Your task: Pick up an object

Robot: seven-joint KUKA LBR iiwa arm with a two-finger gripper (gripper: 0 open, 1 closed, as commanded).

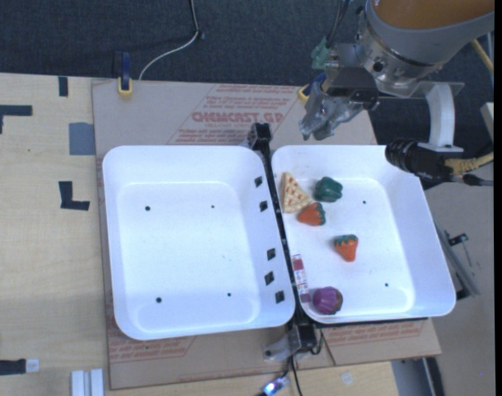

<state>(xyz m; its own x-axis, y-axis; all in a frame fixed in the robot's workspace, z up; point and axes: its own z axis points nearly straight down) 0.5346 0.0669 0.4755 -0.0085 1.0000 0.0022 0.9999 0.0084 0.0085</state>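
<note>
Two bins are being carried side by side on the desk [36, 221]. In the right bin [399, 221], a waffle wedge [293, 191] is lying by the left wall, with a strawberry [312, 214] just in front of it and a pepper [328, 190] to its right. A carrot [345, 247] is resting mid-bin; an eggplant [326, 300] is lying at the front-left corner. The hand [319, 127] is being held behind the right bin's back rim.

Five small toy foods lie in the right bin [415, 221]. A tan waffle wedge [293, 192] leans at its left wall, a red-orange strawberry [312, 214] touching it. A dark green pepper [328, 190] sits just beside them. An orange carrot piece [346, 247] lies mid-bin; a purple eggplant [326, 300] rests at the near-left corner.
</note>
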